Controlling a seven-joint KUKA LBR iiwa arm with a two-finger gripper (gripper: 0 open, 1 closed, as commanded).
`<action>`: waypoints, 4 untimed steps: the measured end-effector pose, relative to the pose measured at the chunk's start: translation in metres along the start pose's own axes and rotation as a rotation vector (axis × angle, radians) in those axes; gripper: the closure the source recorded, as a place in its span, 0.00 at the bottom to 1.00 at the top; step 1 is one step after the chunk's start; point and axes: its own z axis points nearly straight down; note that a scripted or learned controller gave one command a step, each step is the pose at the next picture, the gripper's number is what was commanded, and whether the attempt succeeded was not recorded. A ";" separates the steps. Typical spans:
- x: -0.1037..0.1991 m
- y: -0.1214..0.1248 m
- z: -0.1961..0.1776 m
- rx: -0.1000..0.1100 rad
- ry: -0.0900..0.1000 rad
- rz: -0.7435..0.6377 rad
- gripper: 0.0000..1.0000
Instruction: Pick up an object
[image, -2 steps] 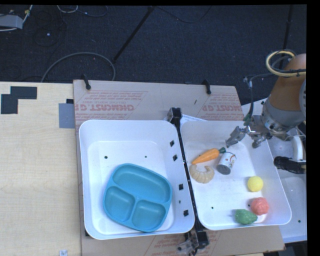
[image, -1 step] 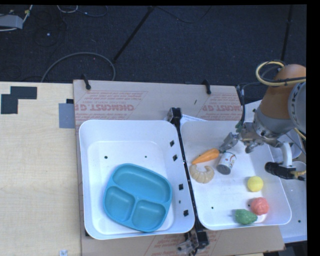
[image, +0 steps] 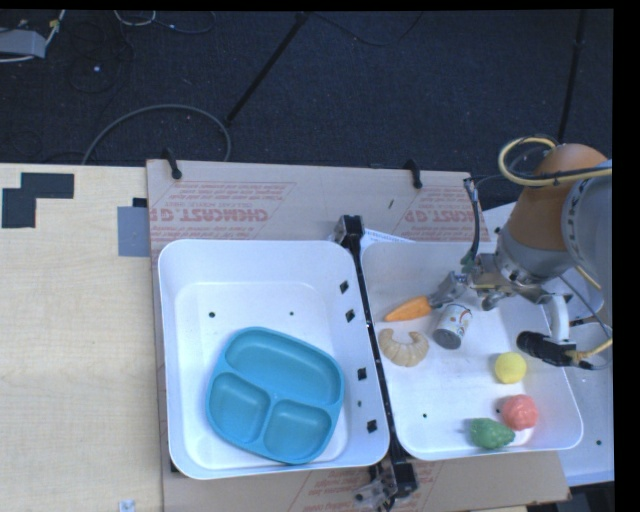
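The left bin (image: 190, 270) holds a blue divided tray (image: 275, 393) lying flat, clear of the work. In the right bin (image: 560, 440) lie a croissant (image: 404, 347), a carrot (image: 408, 310), a grey can (image: 452, 326) and, further right, a yellow ball (image: 510, 368), a red ball (image: 518, 411) and a green piece (image: 490, 433). The gripper (image: 452, 296) hangs low just above the can and carrot, probably because one is its target, though whether its jaws are open or closed cannot be told.
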 end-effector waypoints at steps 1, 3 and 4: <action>0.002 0.002 -0.012 -0.002 0.005 -0.002 1.00; -0.009 -0.001 -0.113 0.007 0.001 0.000 1.00; -0.015 -0.008 -0.167 0.008 0.001 0.000 1.00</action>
